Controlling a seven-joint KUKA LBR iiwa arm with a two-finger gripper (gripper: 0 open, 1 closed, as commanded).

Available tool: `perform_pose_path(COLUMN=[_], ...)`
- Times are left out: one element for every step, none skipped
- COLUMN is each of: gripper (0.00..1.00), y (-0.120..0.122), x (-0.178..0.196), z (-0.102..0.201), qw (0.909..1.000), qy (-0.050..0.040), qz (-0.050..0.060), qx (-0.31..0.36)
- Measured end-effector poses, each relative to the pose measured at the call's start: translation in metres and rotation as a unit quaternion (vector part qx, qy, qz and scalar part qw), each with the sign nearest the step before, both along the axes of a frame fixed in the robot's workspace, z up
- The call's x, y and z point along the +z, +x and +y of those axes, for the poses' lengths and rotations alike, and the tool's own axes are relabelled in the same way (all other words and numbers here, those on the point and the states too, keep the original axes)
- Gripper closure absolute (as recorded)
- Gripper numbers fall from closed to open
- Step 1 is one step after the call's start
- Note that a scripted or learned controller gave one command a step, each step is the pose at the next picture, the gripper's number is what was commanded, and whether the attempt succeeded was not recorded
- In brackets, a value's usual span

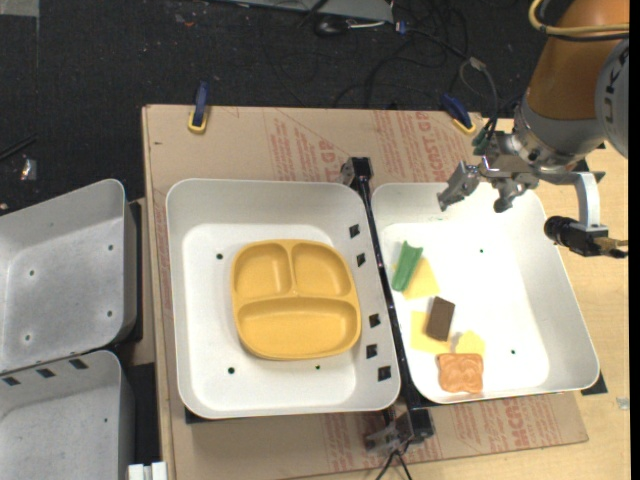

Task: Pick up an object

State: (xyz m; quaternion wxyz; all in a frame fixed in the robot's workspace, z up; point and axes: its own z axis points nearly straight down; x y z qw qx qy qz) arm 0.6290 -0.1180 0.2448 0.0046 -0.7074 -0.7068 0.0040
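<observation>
A brown table point(260, 143) holds two white bins side by side; the left bin point(190, 268) has a yellow tray point(296, 298); the right bin point(520, 298) has a green block point(408, 265), a brown block point(440, 318) and an orange piece point(461, 372); they look small, light and stiff; grab the green block by its long sides; the jaws point(480, 190) hang spread above the bin's far edge, holding nothing, well apart from the blocks.
</observation>
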Motion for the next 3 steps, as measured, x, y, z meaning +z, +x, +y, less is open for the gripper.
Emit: perform_pose_path(gripper=[0.0,0.0,0.0], y=[0.002,0.005,0.008], x=[0.007,-0.057,-0.101], z=[0.0,0.004,0.004], qw=[1.0,1.0,1.0], qy=[-0.0007,-0.0002,-0.0004], qz=[-0.006,-0.004,-0.004], qx=[0.001,0.001,0.001])
